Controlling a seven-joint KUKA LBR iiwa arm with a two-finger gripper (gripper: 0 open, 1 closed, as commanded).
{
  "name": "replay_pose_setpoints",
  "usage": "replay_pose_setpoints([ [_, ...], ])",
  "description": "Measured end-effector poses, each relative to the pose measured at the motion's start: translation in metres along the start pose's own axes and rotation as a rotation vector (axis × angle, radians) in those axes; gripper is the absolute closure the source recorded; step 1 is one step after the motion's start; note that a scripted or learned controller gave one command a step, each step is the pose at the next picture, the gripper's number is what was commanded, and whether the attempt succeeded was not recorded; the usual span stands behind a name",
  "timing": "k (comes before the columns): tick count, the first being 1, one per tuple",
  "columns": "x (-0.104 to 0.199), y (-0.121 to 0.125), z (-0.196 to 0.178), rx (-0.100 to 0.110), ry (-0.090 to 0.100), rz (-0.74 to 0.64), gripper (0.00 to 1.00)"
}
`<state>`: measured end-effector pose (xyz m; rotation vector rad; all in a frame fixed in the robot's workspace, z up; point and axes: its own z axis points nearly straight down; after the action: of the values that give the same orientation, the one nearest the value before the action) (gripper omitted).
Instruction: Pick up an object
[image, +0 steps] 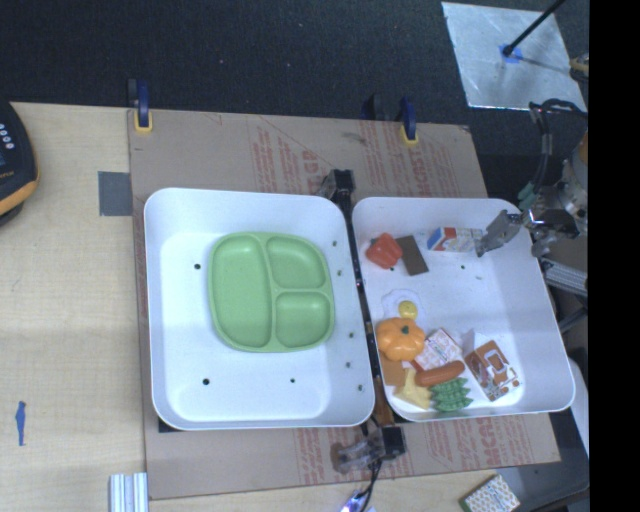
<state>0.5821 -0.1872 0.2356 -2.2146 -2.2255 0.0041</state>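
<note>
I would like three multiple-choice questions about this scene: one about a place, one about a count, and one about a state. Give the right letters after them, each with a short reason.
1. Where does the green plate lie?
A. in the left bin
B. in the right bin
C. on the bench outside the bins

2. How many compartments has the plate?
A. two
B. three
C. five

3. What lies in the plate's compartments?
A. the pumpkin
B. the sausage
C. nothing

Answers:
1. A: the plate lies flat in the middle of the left bin.
2. B: one long compartment at left and two smaller at right.
3. C: the pumpkin and the sausage both lie in the right bin.
</note>
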Motion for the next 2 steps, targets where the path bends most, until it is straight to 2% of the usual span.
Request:
replay_pose_setpoints([
  [1,0.02,0.072,0.101,0.001,-0.001,-0.004,0.0],
  [2,0.056,0.074,0.146,0.005,0.001,-0.004,0.0],
])
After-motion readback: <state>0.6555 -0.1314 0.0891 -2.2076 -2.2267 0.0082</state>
